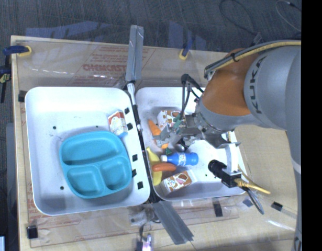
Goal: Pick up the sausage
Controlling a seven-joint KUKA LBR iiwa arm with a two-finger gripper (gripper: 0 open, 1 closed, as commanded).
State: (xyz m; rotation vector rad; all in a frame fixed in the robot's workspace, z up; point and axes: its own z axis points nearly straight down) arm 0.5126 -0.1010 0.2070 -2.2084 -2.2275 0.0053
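Left bin [40, 140]: holds a blue three-compartment tray [96, 163], lying toward the front, and a small red-and-white carton [117, 123] just beyond the tray's far right corner, near the divider.

Right bin [150, 95]: a crowded pile along its left side. The sausage [164, 167] (orange-red, lying roughly crosswise) sits near the front left, touching a yellow banana-like piece [154, 166] and just below a blue bottle with a white cap [181, 159]. A printed snack packet [177, 180] lies in front of it. An orange carrot-like piece [154, 127] and a second printed packet [168, 118] lie farther back.

Gripper [174, 136] low over the pile, just behind the bottle; finger state cannot be told, grasp not visible.
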